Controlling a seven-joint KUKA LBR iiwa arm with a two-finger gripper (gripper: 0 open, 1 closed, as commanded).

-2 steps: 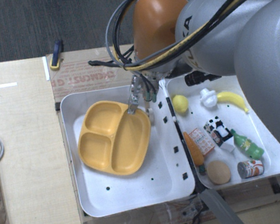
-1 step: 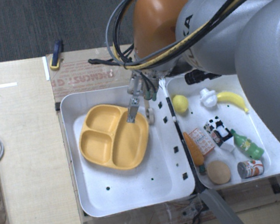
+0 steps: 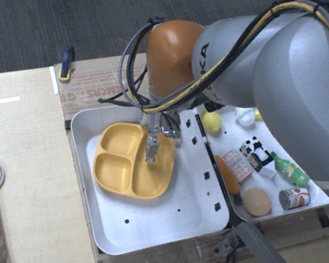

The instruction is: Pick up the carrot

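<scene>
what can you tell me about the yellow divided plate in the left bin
The yellow divided plate looks like smooth moulded plastic, rounded, with raised ridges splitting it into three compartments. It lies flat, right side up, on the floor of the left bin, in its upper half. No item can be seen in its compartments. The hand hangs over its right-hand part; whether it touches the plate cannot be told.

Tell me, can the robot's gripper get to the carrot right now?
Probably yes, but not straight away. The gripper hangs over the yellow plate in the left bin, while the carrot lies in the right bin against the dividing wall, with nothing on top of it.
</scene>
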